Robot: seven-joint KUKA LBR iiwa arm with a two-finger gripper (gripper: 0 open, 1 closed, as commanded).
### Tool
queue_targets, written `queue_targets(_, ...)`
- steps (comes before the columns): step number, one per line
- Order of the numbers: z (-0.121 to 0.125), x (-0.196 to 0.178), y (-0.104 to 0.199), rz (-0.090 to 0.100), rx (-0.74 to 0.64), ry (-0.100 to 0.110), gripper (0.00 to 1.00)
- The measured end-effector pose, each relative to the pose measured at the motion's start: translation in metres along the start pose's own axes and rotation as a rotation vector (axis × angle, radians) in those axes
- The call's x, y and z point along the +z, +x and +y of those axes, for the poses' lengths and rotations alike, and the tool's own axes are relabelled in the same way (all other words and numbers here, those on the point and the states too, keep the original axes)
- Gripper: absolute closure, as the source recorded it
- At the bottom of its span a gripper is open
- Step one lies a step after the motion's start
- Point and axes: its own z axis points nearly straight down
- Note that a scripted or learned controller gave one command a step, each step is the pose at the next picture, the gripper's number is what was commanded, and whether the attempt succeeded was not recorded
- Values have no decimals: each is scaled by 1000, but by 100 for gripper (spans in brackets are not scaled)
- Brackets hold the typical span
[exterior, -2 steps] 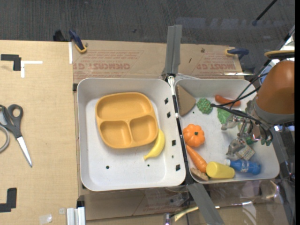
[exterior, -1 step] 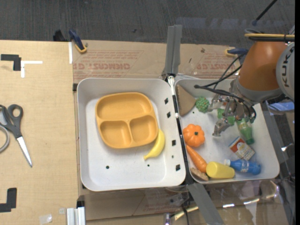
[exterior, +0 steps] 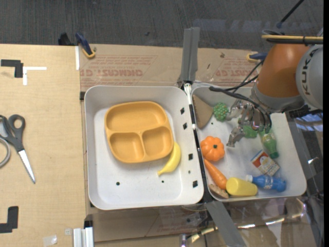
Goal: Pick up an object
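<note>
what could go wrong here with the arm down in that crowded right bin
The gripper sits low in the right white bin among packed toys. It could nudge the green bumpy toy or the green bottle-shaped toy instead of gripping one cleanly. The small orange plastic pumpkin is round and may slip or roll against the orange toy carrot.

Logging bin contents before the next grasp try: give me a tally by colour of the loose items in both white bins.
Yellow: 3 (divided plastic tray, toy banana, cylinder)
Orange: 2 (toy pumpkin, toy carrot)
Green: 3 (knobbly toy, bottle, piece by the gripper)
Blue: 1 (toy)
Red-and-white: 1 (packet)
Total: 10
</note>
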Motion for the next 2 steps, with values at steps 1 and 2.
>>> queue_targets(1,-5,-1,-34,-4,168,0,0)
queue_targets(2,38,1,-24,1,350,1,0)
